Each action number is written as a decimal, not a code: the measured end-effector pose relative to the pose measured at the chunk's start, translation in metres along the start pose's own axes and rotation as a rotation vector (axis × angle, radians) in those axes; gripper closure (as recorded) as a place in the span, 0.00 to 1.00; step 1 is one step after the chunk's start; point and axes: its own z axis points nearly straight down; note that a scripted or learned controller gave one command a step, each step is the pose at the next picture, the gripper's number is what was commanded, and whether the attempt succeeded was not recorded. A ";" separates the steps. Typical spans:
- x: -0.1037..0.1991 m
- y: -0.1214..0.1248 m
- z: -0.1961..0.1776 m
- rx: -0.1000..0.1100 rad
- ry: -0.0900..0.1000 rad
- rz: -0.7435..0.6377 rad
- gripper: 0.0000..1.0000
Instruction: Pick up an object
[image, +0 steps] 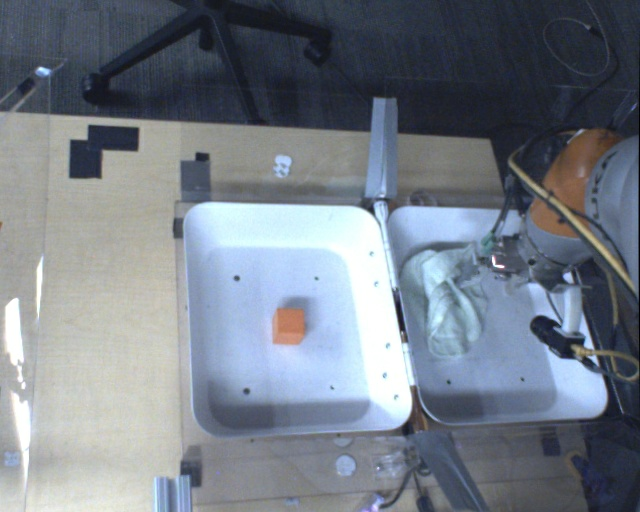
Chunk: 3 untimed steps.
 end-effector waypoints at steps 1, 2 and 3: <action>-0.026 0.029 0.002 0.003 0.001 0.057 0.00; -0.024 0.031 -0.011 -0.003 0.000 0.049 1.00; 0.028 0.053 -0.116 0.010 -0.001 0.217 1.00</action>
